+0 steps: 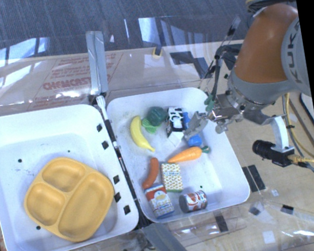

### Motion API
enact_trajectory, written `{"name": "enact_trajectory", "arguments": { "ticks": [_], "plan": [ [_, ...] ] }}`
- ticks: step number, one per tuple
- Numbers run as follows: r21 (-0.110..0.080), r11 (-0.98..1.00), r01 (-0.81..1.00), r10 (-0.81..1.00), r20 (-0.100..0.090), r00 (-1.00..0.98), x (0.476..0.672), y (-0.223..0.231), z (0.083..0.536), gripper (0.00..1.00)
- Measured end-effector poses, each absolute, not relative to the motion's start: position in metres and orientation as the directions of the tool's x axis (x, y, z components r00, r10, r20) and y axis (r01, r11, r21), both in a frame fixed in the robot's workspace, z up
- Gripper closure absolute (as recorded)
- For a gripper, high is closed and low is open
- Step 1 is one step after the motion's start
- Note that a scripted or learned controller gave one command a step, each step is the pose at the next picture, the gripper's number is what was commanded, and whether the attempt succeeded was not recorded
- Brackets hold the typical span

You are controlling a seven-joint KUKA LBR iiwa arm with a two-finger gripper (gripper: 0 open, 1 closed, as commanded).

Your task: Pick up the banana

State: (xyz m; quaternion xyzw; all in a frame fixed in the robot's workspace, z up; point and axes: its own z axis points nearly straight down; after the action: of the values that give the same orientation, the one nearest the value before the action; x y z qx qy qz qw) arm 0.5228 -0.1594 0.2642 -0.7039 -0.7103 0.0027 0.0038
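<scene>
My gripper [195, 122] hangs over the right bin [230, 166], near its far right side, just above a small blue thing [195, 141]. Fingers: cannot tell if apart or together, they blur into the clutter under them. Nothing visibly held.

Banana [140, 133] lies well off to the side of my gripper, toward the divider between the two bins, with other items between us. It's plain yellow, short, gently curved, lying flat on the white floor, long axis running roughly away from the camera, near end tapering to a point. Not touched by my gripper. A green leafy thing [155, 117] sits just beside its far end, between it and me.

Close to my gripper: a black-and-white toy [174, 119] right next to it, and a carrot [186, 155] just past the blue thing, toward the camera. Farther that way: a red-orange sausage-shaped piece [150, 172], a patterned box [172, 176], a small carton [160, 201], a can [193, 201] on its side.

Left bin [4, 141], well away from me, holds a yellow divided plate [68, 198].
</scene>
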Motion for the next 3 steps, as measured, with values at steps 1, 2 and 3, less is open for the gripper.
{"name": "enact_trajectory", "arguments": {
  "ticks": [1, 2, 3],
  "plan": [
    [-0.002, 0.101, 0.995, 0.995, 0.0, -0.101, 0.593, -0.154, 0.125, 0.0],
    [-0.001, 0.002, 1.0, 1.0, 0.0, -0.002, 0.651, -0.123, 0.093, 0.0],
    [-0.002, 0.156, 0.988, 0.988, -0.005, -0.156, 0.636, -0.096, 0.092, 0.0]
  ]
}}
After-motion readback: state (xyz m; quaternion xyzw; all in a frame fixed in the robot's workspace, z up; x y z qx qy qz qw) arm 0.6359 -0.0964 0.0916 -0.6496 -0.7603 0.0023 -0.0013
